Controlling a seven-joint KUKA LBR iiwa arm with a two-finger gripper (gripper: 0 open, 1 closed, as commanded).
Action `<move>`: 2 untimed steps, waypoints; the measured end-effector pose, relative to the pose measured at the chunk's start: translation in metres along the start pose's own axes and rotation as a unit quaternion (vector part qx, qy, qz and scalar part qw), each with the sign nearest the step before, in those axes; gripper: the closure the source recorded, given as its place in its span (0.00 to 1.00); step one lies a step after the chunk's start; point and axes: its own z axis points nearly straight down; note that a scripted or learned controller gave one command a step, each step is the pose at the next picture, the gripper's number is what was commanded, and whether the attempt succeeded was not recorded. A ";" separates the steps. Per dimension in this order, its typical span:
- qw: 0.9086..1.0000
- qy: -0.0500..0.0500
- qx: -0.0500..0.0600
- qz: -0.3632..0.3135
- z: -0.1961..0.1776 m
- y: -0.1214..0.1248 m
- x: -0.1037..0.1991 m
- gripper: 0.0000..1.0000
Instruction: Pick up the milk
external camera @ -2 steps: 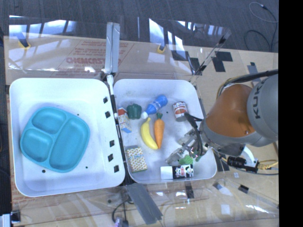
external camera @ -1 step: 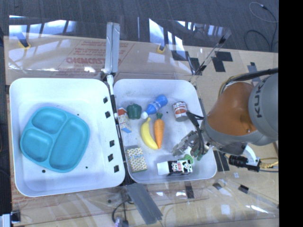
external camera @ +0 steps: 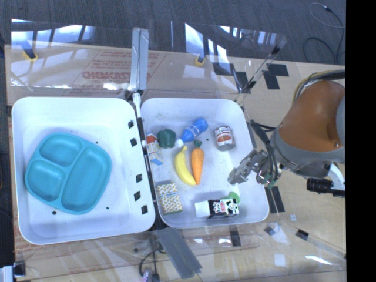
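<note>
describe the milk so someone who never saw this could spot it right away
Look in the right bin, along its near edge. The milk is a small carton lying on its side, white with black cow patches. The box to its left is speckled tan, and the banana and carrot lie farther back.

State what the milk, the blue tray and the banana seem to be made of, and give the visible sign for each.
Milk: probably printed card or plastic; a boxy carton lying on its side with a black-and-white cow print.
Tray: likely moulded plastic; one even blue, smooth rounded compartments, a soft sheen.
Banana: probably plastic toy food; uniform yellow, unblemished, slightly glossy.
</note>
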 end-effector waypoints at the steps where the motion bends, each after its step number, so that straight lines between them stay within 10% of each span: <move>1: 1.000 -0.001 0.000 -0.003 -0.010 0.001 -0.001 1.00; 2: 1.000 -0.002 0.000 -0.005 -0.020 0.002 -0.002 1.00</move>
